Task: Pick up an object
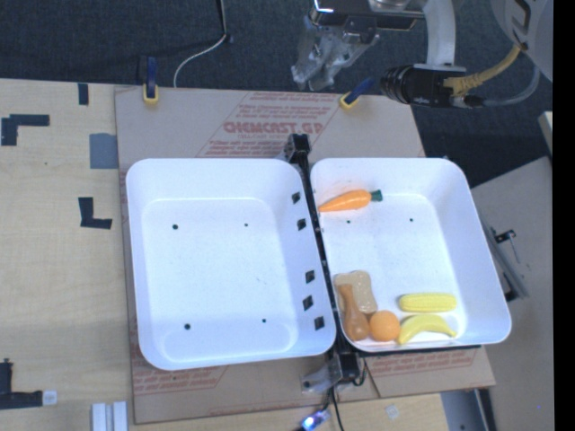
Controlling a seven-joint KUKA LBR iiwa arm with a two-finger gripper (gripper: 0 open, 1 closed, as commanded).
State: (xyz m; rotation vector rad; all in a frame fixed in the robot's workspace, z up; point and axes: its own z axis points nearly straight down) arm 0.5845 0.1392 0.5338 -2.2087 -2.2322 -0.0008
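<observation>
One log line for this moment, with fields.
gripper: above bench, behind bins | holding: nothing seen | right bin: carrot, bananas, orange

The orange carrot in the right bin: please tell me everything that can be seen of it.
The small orange carrot with a green stem end looks like a smooth plastic toy. It lies flat, almost level across the view, its pointed tip toward the divider between the bins and its green end away from it. It rests in the far left part of the shallow white right bin, apart from the other items.

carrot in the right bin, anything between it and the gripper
Nothing visible stands in the way. The carrot lies alone near the right bin's far left corner, apart from the other items. The gripper hangs above the bench beyond the bins.
</observation>
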